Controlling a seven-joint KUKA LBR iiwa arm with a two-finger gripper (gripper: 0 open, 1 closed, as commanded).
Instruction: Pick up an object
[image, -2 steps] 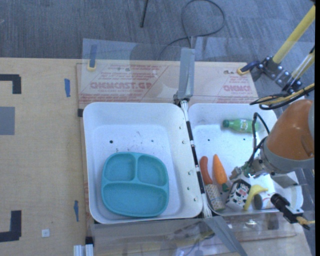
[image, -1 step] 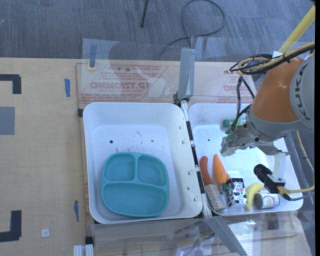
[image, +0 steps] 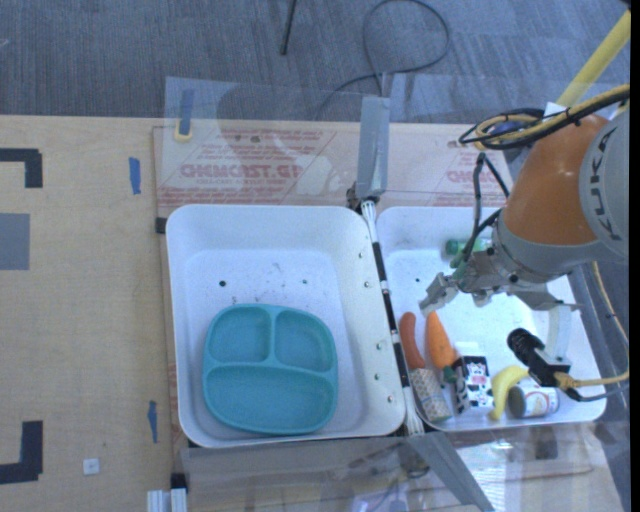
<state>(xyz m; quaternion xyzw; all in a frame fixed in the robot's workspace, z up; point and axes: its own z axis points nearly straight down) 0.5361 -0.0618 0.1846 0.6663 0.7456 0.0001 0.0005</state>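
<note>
My gripper (image: 452, 288) hangs over the middle of the right bin (image: 420, 232), nothing visibly held in it. Just below it in the picture lie an orange carrot (image: 438, 340) and a red-brown sausage (image: 409, 340), side by side. Along the bin's near edge sit a beige packet (image: 430, 393), a small black-and-white box (image: 470, 382), a yellow banana (image: 505, 385) and a small can (image: 533, 402). A green item (image: 456, 245) peeks out behind the wrist, mostly hidden by the arm.
The left bin (image: 260, 230) holds a teal divided plate (image: 270, 370) in its near half. A grey divider (image: 380, 290) separates the two bins. The arm covers the right bin's far right part.
</note>
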